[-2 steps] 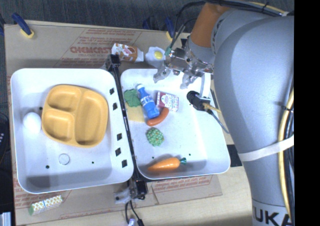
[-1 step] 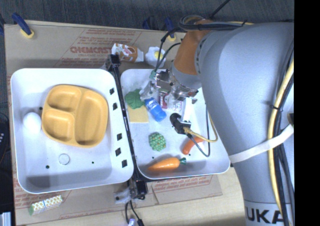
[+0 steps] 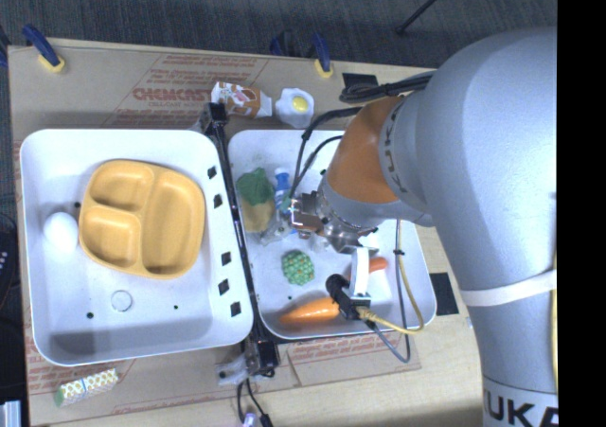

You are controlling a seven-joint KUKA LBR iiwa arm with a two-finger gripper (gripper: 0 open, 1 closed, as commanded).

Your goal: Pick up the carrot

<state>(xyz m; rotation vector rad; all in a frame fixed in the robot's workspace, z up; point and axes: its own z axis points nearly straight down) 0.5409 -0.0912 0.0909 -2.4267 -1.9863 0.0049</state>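
Status: task not complete.

The carrot (image 3: 309,313) lies on its side on the floor of the right bin (image 3: 265,143), close along the bin's near wall, with its thicker end toward the arm. Nothing is seen gripping or lifting it.

The gripper (image 3: 308,219) hangs over the middle of the same bin, above and apart from the carrot. A green knobbly ball (image 3: 297,267) sits between the two. The wrist hides the tip, so it cannot be told whether the gripper stands wide or narrow. No object is visible in its hold.

A green leafy item (image 3: 254,186) lies beside the bin's left wall. The left bin (image 3: 142,321) carries a yellow divided plate (image 3: 142,217).

Judgement: the arm is over the correct bin but not aligned with the target. Still to do are the shift toward the near wall, the descent, the closing on the carrot and the lift.
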